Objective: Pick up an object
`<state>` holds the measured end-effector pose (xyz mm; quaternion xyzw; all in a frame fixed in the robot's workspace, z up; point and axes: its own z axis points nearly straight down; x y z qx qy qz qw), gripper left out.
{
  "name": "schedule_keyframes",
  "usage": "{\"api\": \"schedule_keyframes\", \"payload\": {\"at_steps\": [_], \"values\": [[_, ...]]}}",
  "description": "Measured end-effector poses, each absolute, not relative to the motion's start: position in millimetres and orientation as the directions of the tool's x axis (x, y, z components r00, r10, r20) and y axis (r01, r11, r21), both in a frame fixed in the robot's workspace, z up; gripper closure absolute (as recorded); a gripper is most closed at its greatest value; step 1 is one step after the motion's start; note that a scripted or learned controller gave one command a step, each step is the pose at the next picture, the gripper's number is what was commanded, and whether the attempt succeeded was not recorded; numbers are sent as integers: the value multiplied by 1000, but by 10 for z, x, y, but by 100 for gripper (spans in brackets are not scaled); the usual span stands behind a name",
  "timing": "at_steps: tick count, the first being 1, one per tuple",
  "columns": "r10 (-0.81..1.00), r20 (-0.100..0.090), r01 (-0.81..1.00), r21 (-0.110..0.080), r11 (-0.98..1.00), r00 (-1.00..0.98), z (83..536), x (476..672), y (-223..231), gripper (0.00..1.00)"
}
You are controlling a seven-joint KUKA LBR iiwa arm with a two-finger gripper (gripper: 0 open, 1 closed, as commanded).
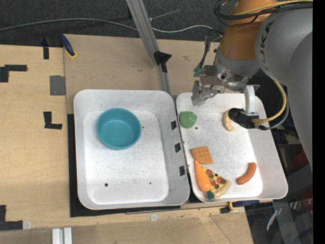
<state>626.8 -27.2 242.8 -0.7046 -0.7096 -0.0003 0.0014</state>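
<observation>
**Tool poised over right bin's far corner, nothing held**

The arm [269, 34] reaches in from the right, and the tool [199, 96] hangs over the far left corner of the right bin [271, 184], just beyond the green ball [188, 119]. That position suggests the ball is the likely pick target, being the nearest item; this is a guess. Nothing sits between the fingers. Whether they stand apart or together cannot be told from this angle, since they blur into one dark shape.

Right bin holds the loose items, spread apart, probably so each can be grabbed alone:
- 1 green ball, near the far left edge
- 1 pale bread-like piece [229, 121], partly behind a black fitting on the arm
- 1 cracker [202, 154], mid bin
- 1 carrot [203, 178], near the left front
- 1 pizza slice [219, 185], touching the carrot
- 1 sausage [246, 174], front right

Left bin [86, 187] holds 1 blue bowl [119, 128], upright, toward its far left. The two bins sit side by side on the desk [30, 161], edges touching.
</observation>
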Motion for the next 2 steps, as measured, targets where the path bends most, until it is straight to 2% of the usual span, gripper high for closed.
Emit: {"api": "schedule_keyframes", "payload": {"at_steps": [1,2], "values": [[1000,1,1000,-4,6,-6,2269,6127,261,100],[1000,2,1000,-2,8,-8,2356,5982,848,100]]}}
